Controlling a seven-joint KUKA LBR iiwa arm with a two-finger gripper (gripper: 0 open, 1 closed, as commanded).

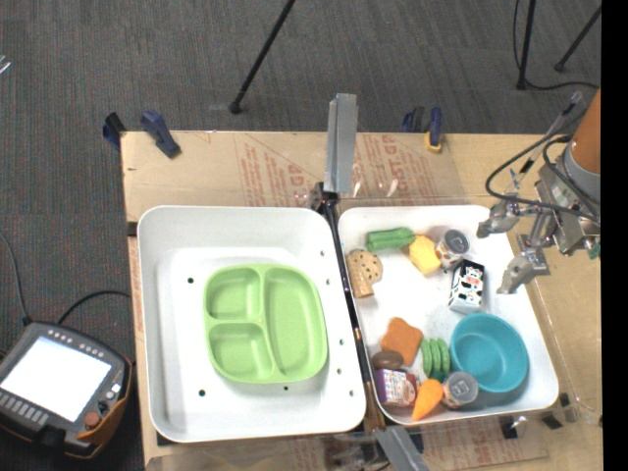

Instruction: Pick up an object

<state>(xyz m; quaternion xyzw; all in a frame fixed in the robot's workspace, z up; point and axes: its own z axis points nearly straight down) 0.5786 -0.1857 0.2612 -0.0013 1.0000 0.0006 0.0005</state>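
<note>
My gripper (501, 252) hangs over the right rim of the right bin (543, 341), open, with nothing between its fingers (488, 226). Just left of it stands a small cow-patterned carton (469, 286). The same bin also holds a teal bowl (489, 351), a green pickle (391, 237), a yellow block (424, 254), a small can (454, 242), a cookie (363, 271), an orange piece (401, 340), a green ridged item (436, 357), a purple packet (396, 386), a carrot (427, 398) and a second can (461, 389).
The left bin (167, 263) holds a green divided plate (265, 322). A metal post (341, 150) rises behind the seam between the bins. Clamps (432, 130) grip the back edge of the bench. A pendant with a screen (54, 386) lies on the floor at lower left.
</note>
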